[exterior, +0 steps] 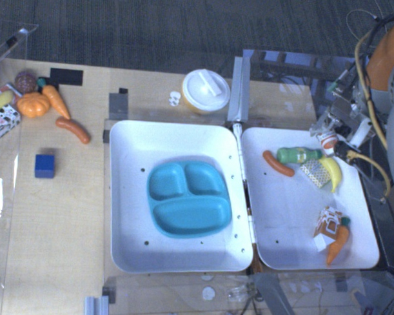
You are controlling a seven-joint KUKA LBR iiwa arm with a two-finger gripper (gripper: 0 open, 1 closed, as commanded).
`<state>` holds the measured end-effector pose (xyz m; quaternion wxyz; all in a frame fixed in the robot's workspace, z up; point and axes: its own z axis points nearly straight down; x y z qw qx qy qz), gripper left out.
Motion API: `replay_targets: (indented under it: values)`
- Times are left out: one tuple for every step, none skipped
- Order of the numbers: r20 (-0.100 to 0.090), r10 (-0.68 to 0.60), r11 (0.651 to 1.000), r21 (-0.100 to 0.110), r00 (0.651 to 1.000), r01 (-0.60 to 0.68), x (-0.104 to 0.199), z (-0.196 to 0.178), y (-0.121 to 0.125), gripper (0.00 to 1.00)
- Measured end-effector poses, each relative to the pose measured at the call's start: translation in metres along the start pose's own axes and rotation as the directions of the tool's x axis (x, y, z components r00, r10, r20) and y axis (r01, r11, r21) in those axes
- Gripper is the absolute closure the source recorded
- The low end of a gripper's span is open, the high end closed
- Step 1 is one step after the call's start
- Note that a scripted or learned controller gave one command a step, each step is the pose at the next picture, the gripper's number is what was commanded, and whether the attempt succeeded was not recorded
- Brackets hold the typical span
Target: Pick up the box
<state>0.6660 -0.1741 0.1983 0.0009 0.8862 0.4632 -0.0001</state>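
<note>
Right bin (pixel 374 260), near right corner: the box (pixel 326 224), small and orange-and-white, lies touching a toy carrot (pixel 338 241). Left bin (pixel 118 202): a blue divided tray (pixel 189 197) at centre. Right bin, far side: sausage (pixel 278 163), green bottle (pixel 299 154), banana (pixel 332 172). The claw (pixel 337 129) hangs at the far right corner; whether open or closed, cannot tell.

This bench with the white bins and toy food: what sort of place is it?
Probably a robotics lab bench for grasping practice: a cabled robot arm reaches over two white bins, with a toy carrot and banana.
</note>
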Motion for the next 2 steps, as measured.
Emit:
replay_targets:
  values:
    - [0.0, 0.174, 0.985, 0.001, 0.985, -0.174, 0.035, -0.006, -0.02, 1.0]
    - [-0.002, -0.28, 0.96, -0.002, 0.96, 0.28, 0.009, -0.018, -0.027, 1.0]
